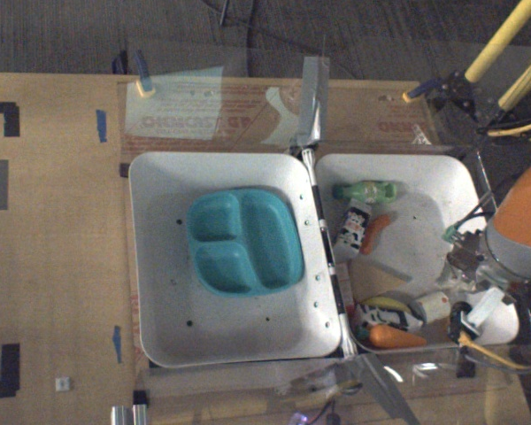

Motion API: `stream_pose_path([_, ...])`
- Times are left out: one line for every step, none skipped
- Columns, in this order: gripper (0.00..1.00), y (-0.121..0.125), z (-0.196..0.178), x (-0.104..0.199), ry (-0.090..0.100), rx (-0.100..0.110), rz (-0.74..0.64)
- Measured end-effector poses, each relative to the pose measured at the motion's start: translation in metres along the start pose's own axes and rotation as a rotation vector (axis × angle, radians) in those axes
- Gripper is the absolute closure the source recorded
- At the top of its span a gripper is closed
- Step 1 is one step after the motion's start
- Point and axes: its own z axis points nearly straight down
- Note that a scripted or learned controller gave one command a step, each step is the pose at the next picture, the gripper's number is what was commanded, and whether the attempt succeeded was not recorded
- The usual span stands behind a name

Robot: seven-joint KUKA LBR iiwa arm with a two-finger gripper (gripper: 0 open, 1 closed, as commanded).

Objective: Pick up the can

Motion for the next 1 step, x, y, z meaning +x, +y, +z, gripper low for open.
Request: stream_pose_path([1.00, 0.0223, -0.1331, 0.0695, 0.003, 0.015, -0.109])
